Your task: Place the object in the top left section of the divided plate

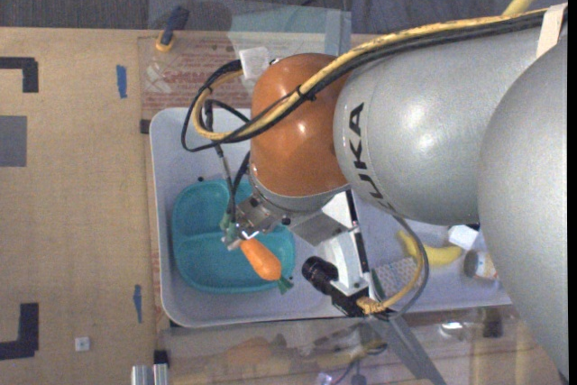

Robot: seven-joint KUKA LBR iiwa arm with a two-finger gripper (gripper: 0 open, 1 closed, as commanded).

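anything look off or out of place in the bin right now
The orange toy carrot lies slanted across the right rim of the teal divided plate, partly overhanging, not sitting in any section. The gripper hangs right above it.

A turquoise divided plate (200, 234) lies flat in the white bin, directly under and beside the pincer (236, 234), with raised ridges parting it into sections. Its right-hand part is hidden beneath the arm. An orange toy carrot (261, 259) with a green stub at its lower end lies slantwise just below the pincer, over the plate's lower right portion; whether it touches the plate is unclear.
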